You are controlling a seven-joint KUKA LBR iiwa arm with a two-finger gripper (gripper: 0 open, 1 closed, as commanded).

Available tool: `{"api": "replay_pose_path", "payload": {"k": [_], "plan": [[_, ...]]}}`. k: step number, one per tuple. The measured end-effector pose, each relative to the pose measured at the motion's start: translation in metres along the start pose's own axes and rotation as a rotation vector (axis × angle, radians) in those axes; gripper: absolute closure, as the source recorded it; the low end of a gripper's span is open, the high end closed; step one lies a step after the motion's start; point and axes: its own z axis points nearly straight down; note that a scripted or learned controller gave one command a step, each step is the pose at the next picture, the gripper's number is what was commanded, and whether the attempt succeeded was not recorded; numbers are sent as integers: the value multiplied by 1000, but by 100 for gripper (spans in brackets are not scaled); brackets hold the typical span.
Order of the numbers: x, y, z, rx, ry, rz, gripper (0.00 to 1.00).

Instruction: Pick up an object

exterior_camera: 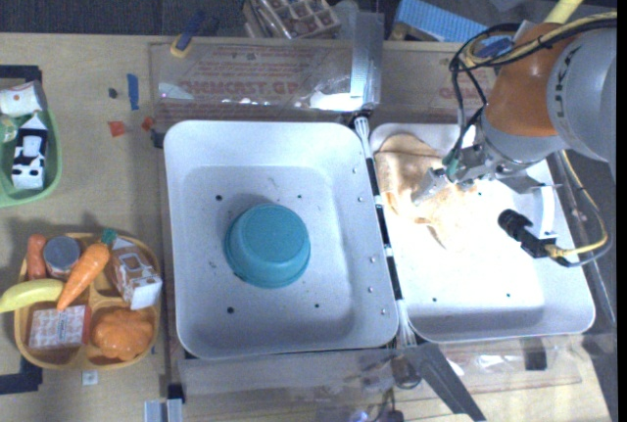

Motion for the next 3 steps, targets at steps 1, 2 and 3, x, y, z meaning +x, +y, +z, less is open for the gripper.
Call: {"api": "replay_pose_path", "payload": {"k": [1,2,3], "plan": [[-24,45,13,12,4,182,0],[4,15,11,2,1,69,0],[3,16,-1,-3,0,70,100]]}}
